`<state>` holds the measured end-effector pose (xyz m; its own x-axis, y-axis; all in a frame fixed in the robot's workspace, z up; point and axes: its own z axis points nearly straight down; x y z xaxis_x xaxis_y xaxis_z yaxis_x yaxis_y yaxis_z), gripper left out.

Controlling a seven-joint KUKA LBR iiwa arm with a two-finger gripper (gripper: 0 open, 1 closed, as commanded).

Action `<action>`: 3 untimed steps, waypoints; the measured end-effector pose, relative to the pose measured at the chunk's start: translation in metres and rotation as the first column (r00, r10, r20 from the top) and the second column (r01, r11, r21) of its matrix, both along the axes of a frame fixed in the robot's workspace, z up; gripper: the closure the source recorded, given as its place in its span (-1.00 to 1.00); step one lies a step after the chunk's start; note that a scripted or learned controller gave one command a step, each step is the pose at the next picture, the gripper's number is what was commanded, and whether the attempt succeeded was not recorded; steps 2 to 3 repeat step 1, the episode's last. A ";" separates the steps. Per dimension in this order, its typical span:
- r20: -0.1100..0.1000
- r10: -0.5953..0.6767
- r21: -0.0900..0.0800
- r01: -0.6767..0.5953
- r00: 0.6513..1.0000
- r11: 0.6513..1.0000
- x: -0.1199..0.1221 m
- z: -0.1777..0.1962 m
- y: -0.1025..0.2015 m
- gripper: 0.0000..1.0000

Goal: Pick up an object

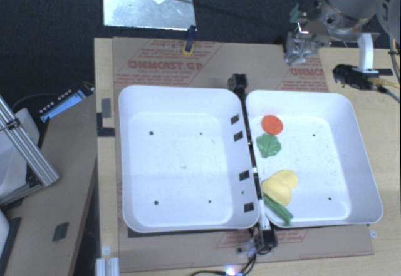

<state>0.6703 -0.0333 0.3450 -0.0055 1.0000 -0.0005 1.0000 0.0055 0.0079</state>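
Camera view — tool (299, 51) above orange object (272, 124)

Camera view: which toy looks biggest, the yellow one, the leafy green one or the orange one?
1. Yellow toy, biggest.
2. Leafy green toy, middle.
3. Orange toy, smallest, though close to the green one, so that pair is less sure.

The right bin (351, 143) is open across its centre and right side; four items crowd its left wall: an orange piece (272, 124), a green leafy piece (269, 146), a yellow piece (281, 186) and a green pod (278, 211). The yellow piece and pod touch. The left bin (182, 156) offers unobstructed floor throughout.
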 end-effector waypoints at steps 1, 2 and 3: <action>0.002 0.006 0.003 -0.006 1.000 1.000 -0.001 0.076 0.085 1.00; 0.002 0.006 0.003 -0.006 1.000 1.000 -0.001 0.076 0.085 1.00; 0.002 0.006 0.003 -0.006 1.000 1.000 -0.001 0.076 0.085 1.00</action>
